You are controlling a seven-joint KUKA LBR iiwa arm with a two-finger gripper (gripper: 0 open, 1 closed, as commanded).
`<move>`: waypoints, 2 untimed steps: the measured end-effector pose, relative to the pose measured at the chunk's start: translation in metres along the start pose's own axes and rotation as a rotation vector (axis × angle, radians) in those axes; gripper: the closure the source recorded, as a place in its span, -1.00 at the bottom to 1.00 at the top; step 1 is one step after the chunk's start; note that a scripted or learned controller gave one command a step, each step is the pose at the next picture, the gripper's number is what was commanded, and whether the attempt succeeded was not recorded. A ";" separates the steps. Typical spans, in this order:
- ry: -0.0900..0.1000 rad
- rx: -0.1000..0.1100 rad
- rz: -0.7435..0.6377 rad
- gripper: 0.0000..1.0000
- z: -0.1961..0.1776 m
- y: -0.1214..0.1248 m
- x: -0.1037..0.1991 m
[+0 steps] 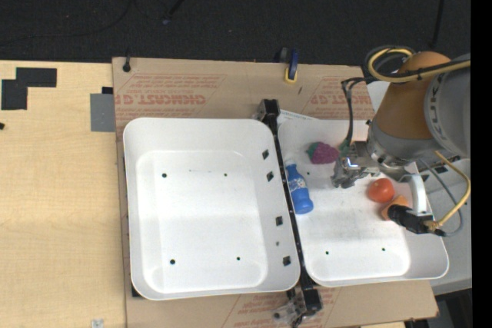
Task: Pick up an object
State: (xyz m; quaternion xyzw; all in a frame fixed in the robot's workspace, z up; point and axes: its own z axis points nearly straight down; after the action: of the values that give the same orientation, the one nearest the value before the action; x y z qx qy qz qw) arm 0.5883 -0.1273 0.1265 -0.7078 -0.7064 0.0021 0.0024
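Room: dark floor at the far side, with black cables trailing across it.
Bench: pale wood-coloured top (54,203), with black and grey patches at the far left.
Board: a brown cardboard sheet (192,84) with red printing lies under both bins; a blue and yellow clamp (290,65) grips its far edge.
Left bin: a shallow white tray (146,273) with small dark holes in its floor.
Right bin: a white tray (361,265) just beside the left one, joined to it along a black clipped seam.
Blue object: a blue, roughly cylindrical piece (298,189) in the right bin, lying against the seam wall; its long axis runs far to near, tilted slightly right at the near end.
Purple object: a small lumpy piece (324,153) at the far side of the right bin, no clear long axis.
Orange ball: a round piece (380,190) to the right, just beside the gripper.
Arm: grey with an orange band (407,107), reaching in from the right.
Gripper: the gripper (344,173) is low over the right bin, between the purple object and the orange ball; whether it is apart or together I cannot tell.
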 end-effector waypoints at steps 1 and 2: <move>0.000 -0.007 -0.004 1.00 -0.025 0.043 0.018; 0.001 -0.007 -0.006 1.00 -0.063 0.056 0.094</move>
State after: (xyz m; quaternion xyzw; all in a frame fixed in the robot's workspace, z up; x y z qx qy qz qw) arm 0.6445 -0.0339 0.1895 -0.7057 -0.7085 -0.0004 0.0003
